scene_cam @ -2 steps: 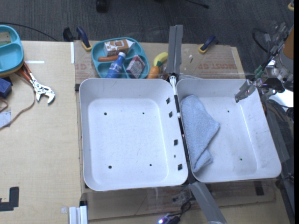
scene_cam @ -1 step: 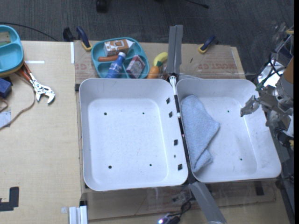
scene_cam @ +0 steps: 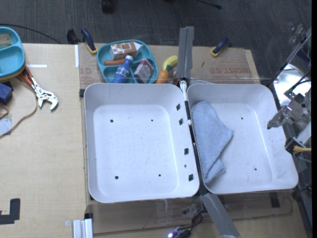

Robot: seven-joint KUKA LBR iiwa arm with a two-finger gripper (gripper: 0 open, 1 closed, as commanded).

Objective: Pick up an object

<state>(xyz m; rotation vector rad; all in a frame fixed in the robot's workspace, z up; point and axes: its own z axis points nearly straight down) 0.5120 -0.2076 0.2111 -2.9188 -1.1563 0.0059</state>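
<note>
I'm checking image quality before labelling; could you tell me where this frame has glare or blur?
In the camera view, lighting is even and soft; the grey cloth and right bin are sharp, while glare whitens the arm's metal at the right edge, blurring the gripper.

grey cloth; white bins

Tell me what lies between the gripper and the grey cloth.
In the camera view, bare white bin floor separates the gripper from the grey cloth.
</note>
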